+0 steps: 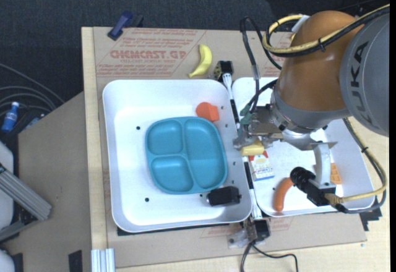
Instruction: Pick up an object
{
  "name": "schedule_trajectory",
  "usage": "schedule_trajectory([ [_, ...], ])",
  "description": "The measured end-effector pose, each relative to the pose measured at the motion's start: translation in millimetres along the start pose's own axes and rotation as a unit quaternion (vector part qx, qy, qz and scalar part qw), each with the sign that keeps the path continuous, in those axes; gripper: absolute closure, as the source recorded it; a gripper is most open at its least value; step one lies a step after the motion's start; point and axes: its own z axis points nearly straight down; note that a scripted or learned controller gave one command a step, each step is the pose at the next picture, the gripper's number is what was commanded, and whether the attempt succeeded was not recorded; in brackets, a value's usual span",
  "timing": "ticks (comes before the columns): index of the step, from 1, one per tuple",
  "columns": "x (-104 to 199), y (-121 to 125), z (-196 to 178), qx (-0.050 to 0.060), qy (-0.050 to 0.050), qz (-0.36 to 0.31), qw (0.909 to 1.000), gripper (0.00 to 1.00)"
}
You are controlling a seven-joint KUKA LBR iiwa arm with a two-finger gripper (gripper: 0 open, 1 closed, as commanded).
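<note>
Over the seam between the two shallow white bins (117,141), the gripper (250,135) hangs above a small yellow block (253,149) and a printed card (263,169) whose writing is too small to read; whether it grasps anything cannot be told. "KUKA" marks the grey arm (365,73). Left lies a blue divided plate (185,154). Board lettering reads "CHEMCAST GP" beside a yellow banana (202,61).

You see a blue plate (185,154), orange piece (208,111) and black item (223,196) in the left bin (124,141). A sausage (282,193) and card (262,169) lie in the right bin (352,203).
</note>
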Motion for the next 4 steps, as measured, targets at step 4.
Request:
schedule_trajectory([
  [4, 103, 0, 13, 0.001, 0.0, 0.0, 1.0, 1.0],
])
